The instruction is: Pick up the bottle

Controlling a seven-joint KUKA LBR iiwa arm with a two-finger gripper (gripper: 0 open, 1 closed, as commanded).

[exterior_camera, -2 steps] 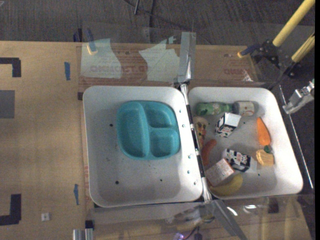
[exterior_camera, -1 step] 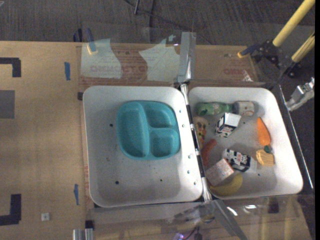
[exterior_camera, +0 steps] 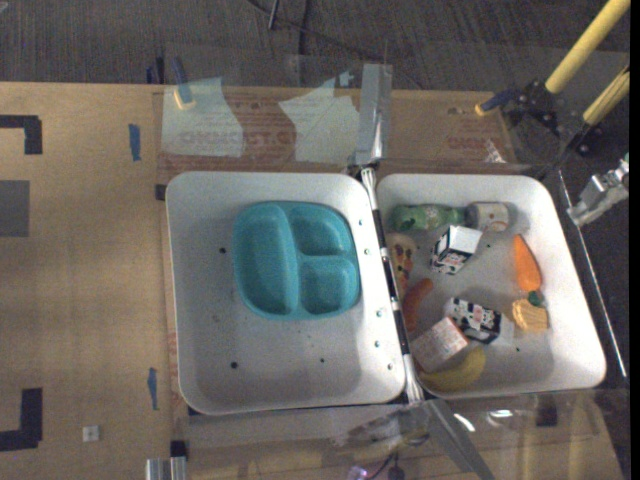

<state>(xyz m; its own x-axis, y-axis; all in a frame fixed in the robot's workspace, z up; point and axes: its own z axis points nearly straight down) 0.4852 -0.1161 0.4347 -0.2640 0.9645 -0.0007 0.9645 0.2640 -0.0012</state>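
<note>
Lying bottle [exterior_camera: 427, 216] beside can [exterior_camera: 487, 215]

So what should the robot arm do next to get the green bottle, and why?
Probably swing in over the right bin and stop above the green bottle. The bottle lies on its side at the bin's far left corner, beside a small can, and the gripper sits outside the bin's right rim.

green bottle [exterior_camera: 427, 216], right bin [exterior_camera: 572, 298], teal plate [exterior_camera: 296, 258]
</note>
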